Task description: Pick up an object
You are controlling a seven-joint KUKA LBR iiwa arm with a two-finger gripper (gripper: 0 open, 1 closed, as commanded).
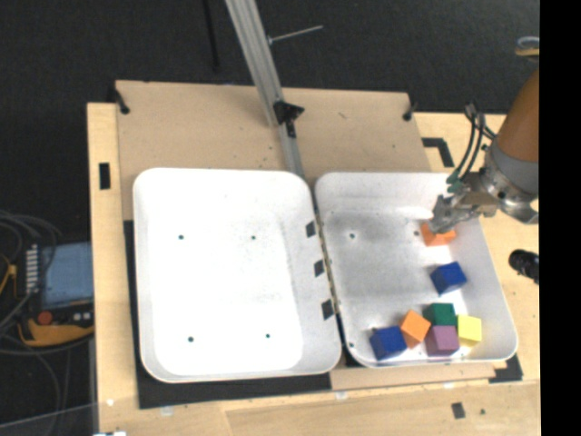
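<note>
Your gripper (442,218) is down in the right bin (381,271), right on top of a small orange block (438,236) near the far right wall, though you can't tell whether the fingers are spread or pinching it. Toward the near right corner sit a blue cube (448,277) on its own and a cluster of green, yellow, purple, orange and blue blocks (427,331) (the left bin (222,271) is plain white). Both bins rest on a tan bench (182,125) over dark floor, no readable writing.
</note>
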